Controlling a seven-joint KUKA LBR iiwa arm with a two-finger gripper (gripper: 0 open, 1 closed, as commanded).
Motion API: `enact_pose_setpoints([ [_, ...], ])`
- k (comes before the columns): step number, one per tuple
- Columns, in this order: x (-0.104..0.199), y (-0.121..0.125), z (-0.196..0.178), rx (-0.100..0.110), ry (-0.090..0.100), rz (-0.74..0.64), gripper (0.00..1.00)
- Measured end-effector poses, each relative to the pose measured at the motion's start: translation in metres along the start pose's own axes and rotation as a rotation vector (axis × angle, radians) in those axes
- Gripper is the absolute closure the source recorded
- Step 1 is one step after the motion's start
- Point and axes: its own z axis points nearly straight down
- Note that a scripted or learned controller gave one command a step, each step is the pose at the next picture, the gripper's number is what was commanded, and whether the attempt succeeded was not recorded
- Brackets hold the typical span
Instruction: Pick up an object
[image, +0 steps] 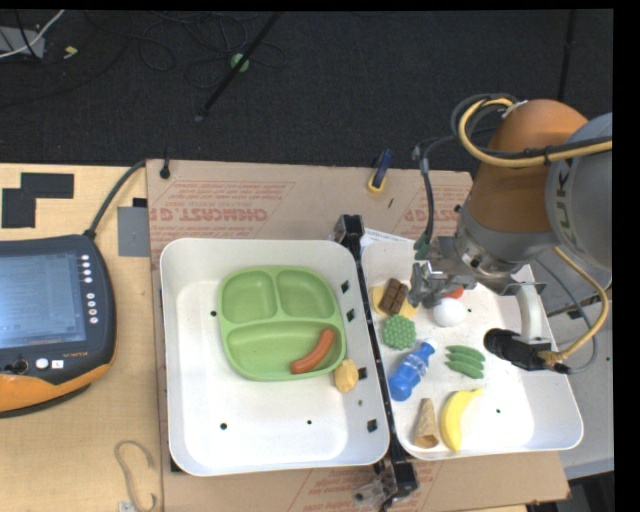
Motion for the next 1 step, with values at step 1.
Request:
enact_pose_setpoints([
  [1,-0.0009,-0.0038,0.0166,0.005,0.0,0.001,1.0],
])
